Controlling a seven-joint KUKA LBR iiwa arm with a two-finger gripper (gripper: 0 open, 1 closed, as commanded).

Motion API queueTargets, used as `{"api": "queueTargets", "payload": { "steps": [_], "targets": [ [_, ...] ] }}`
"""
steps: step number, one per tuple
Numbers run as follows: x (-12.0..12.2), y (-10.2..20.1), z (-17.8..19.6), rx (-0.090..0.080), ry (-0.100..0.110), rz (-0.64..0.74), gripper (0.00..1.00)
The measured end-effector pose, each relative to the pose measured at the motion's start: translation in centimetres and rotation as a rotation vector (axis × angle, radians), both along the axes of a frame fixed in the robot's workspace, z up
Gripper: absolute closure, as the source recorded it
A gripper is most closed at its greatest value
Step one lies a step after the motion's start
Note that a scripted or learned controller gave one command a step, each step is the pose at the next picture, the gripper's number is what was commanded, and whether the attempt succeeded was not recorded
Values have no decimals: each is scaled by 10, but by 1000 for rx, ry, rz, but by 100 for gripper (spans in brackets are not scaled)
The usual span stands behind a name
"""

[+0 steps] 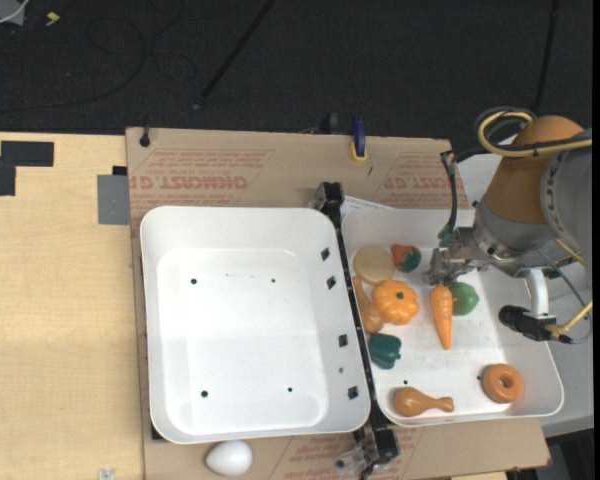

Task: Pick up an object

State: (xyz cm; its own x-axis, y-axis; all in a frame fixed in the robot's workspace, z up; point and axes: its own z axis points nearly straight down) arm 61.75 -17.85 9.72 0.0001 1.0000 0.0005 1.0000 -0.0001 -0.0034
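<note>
The right bin (540,393) holds toy food: an orange pumpkin (396,302), a carrot (442,316), a green round piece (464,298), a dark green pepper (384,348), a cream disc (373,264), a red-and-green piece (406,257), a glazed doughnut (502,382) and a tan drumstick (422,402). My gripper (442,271) hangs low over the bin, just above the carrot's thick top end and beside the green piece. The fingers are dark and small against the wrist.
The left bin (170,268) lies beside the right one, a black divider (342,298) between them. A white egg (228,457) rests on the bench below the left bin. The arm's grey body (540,208) and cables cover the right bin's far right.
</note>
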Motion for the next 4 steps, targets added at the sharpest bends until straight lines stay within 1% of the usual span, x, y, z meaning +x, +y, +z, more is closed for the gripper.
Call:
{"api": "queueTargets", "payload": {
  "steps": [1,2,3,4],
  "targets": [
    [-29,-36,-10,-1,2,-1,100],
    [29,0,-9,0,-6,5,100],
    [27,-1,1,0,-1,5,100],
    [27,-2,10,-1,0,7,100]
  ]
}}
